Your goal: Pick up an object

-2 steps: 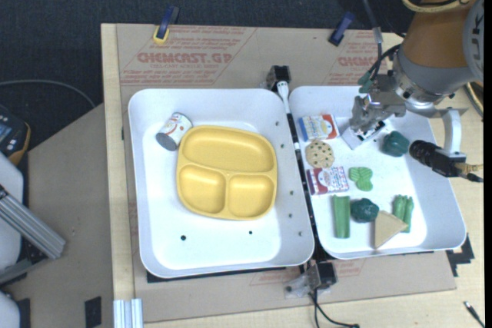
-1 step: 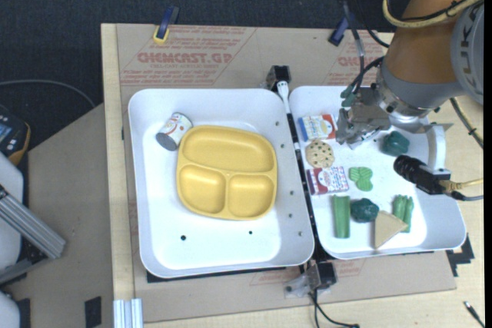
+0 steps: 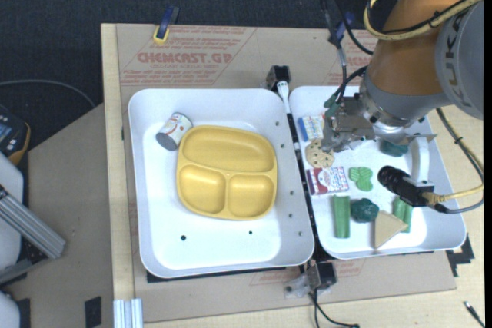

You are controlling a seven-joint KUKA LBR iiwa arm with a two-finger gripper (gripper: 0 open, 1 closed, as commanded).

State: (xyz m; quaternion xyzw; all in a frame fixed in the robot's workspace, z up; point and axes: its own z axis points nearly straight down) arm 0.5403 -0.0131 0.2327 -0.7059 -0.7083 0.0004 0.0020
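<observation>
- A yellow divided plate (image 3: 227,180) and a small cup (image 3: 173,130) are held in the left bin (image 3: 154,242).
- Small toy foods, among them a cookie (image 3: 318,157), are scattered in the right bin (image 3: 446,230).
- The gripper (image 3: 336,136) is poised just above the cookie; its state cannot be told.

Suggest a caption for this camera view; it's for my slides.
KUKA arm's gripper low over right bin of small objects; yellow divided tray fills left bin.

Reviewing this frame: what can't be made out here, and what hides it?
- Gripper: finger state unreadable from the slanted camera view, and whether it holds anything.
- Right bin: upper part covered by the arm.
- Small can by the yellow tray: label too small to read.
- Blue packet: print too small.
</observation>
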